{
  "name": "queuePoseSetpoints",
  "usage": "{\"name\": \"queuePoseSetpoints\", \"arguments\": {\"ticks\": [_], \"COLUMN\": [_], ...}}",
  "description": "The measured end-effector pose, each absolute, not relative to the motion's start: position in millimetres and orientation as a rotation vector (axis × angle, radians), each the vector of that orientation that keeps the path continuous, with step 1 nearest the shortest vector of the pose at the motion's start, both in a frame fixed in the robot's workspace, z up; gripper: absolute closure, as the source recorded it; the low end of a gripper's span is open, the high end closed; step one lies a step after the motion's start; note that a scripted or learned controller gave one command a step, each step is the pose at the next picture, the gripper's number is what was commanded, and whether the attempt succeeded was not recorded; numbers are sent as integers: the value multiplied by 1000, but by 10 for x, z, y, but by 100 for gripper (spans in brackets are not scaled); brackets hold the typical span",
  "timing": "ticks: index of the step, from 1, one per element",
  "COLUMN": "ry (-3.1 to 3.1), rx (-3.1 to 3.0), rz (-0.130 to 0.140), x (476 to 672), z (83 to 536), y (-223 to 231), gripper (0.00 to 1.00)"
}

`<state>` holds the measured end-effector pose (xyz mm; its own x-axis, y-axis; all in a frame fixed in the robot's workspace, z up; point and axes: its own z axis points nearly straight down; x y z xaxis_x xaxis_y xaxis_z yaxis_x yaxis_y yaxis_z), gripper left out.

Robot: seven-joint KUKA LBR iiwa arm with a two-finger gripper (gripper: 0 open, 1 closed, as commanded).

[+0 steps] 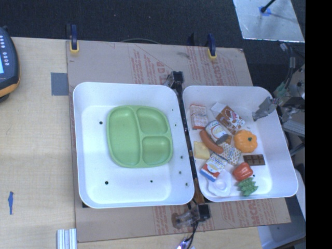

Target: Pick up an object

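1. Left bin [83, 139]: holds a green divided plate [139, 136], lying flat.
2. Right bin [282, 149]: holds mixed toy food, including an orange pumpkin [245, 141] and a red pepper [241, 171].
3. Claw [264, 109]: positioned over the right bin's upper right rim; its state cannot be determined.

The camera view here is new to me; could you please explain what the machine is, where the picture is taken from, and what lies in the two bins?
One fixed camera looks down at a slant on a bench. The left bin holds a green divided plate. The right bin holds toy food: an orange pumpkin, a sausage, a red pepper, a chocolate bar and small packets. The robot arm reaches in from the right; its gripper hovers at that bin's upper right rim, holding nothing I can see.
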<state>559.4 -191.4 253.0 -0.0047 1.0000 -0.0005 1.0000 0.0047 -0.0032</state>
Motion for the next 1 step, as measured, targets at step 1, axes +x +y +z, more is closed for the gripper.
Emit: {"name": "queuePoseSetpoints", "arguments": {"ticks": [1], "ry": [-2225], "rx": [-2204], "rz": [8], "x": [6550], "z": [825], "y": [-1583], "gripper": [0]}}
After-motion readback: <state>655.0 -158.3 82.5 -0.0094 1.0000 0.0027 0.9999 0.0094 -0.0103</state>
